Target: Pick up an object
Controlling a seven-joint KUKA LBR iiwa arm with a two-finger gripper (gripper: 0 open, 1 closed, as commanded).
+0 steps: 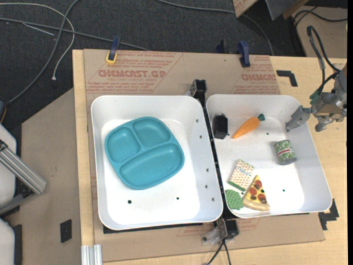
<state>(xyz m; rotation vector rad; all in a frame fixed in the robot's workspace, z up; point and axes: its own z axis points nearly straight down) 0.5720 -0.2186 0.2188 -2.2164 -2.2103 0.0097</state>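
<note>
The nearest candidate for the pick was the small green can (pixel 284 152), lying on its side in the right bin (pixel 309 200) toward its right wall, well apart from everything else. The claw (pixel 309 118) hung above the far right corner of that bin, just beyond the can, its two fingers spread apart and nothing between them.

To do this step well, I judged the claw should come down nearer in the scene until it straddled the can, with the fingers set across its short width rather than along its length, since a round body on its side would likely roll away if nudged from one end. A descent low enough to seat the fingers around its middle before closing would help.

Further left in the same bin lay one orange toy carrot (pixel 246 127) and, beside it against the left wall, one small black block (pixel 220 125). At the near edge sat one patterned packet (pixel 240 175), one green round piece (pixel 234 199) and one pizza slice (pixel 256 194), these three touching or overlapping. That made six things in the right bin.

The left bin (pixel 110 203) held one teal divided plate (pixel 144 152) with three compartments. Both bins rested side by side on the surface (pixel 165 73).
</note>
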